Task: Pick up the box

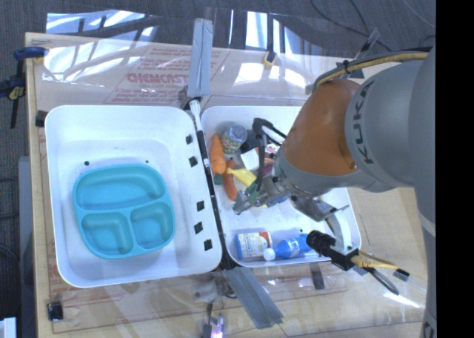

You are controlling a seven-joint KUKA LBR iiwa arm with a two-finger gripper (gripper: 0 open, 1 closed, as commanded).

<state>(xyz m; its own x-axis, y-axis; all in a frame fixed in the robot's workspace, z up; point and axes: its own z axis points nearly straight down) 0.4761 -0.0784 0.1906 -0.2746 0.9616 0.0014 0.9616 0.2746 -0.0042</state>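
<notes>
You are looking down on two shallow white bins side by side on the tabletop. The letters "KUKA" are showing in dark print on the big grey arm, running down its side just past the orange band. Faded red printing is lying under the clear sheet at the 12 o'clock edge of the tabletop, too washed out by glare to read.

The arm is reaching in from 3 o'clock and is covering most of the right-hand white bin. Its hand is sitting low among the clutter near that bin's centre; you cannot tell whether it is released or clenched, because the arm and the objects are crowding it.

The small white box, the likeliest task item, is lying toward 12 o'clock in the right bin, just beside the hand, with a long orange carrot-shaped toy at its 9 o'clock side and a yellow banana-shaped toy just below it. A small bottle with a bluish cap is sitting at the bin's 12 o'clock end. At 6 o'clock a white bottle with a red-and-blue label is lying on its side, its writing too small to read, next to a blue-and-white bottle.

The left-hand white bin is holding a light blue three-compartment plastic tray.
</notes>
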